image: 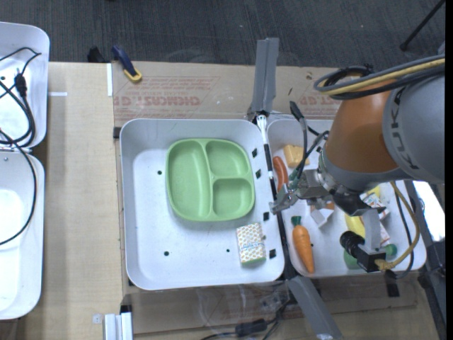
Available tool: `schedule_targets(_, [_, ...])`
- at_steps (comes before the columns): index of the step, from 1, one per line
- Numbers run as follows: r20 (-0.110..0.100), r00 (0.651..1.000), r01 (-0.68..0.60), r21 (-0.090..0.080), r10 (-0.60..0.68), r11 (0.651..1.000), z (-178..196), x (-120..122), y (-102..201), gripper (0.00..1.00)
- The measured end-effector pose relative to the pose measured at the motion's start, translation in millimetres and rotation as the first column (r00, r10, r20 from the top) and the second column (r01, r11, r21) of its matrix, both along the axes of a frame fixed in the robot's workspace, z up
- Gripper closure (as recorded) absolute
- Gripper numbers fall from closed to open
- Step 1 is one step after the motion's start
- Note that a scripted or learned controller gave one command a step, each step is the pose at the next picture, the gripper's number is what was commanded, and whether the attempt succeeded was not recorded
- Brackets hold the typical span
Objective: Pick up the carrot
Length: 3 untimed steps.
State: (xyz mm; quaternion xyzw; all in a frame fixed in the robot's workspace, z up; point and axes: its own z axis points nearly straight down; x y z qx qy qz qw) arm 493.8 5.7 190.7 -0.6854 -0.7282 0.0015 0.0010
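**2 white bins, carrot lying loose in the right one**

2 shallow white plastic bins sit side by side on my tan tabletop (78,190). The left bin (141,261) carries a pale green plastic plate with 3 compartments (210,179), lying flat near the bin's middle, and a small rectangular sponge with a speckled white top and a yellow-green edge (251,244), just below the plate's lower right corner and apart from it.

My grey arm with its orange band (357,137) reaches over the right bin (322,269) from the right. My fingers (296,193) hang over the bin's left part, close to the wall shared with the other bin. From this slant I cannot tell whether they are open or closed, and nothing shows between them.

The orange carrot with a green stub at its top (303,246) lies on the floor of the right bin, near its lower left corner, long axis running roughly up and down the view. It sits just below my fingers, apart from them. A second long orange-red piece (280,170) lies against the left wall higher up, beside a yellow item (293,154). More small objects, yellow and green among them, are crowded under my wrist, too hidden to name.
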Motion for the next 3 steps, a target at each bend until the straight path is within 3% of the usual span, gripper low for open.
schedule_targets(1, [0.002, 0.961, -0.278, 0.001, 0.278, 0.961, 0, -16, -39, 0.0])
schedule_targets(2, [0.002, 0.951, -0.309, 0.0, 0.309, 0.951, 0, -16, 50, 0.0])
schedule_targets(3, [0.002, 0.863, -0.505, 0.001, 0.505, 0.863, 0, -16, 7, 0.0])
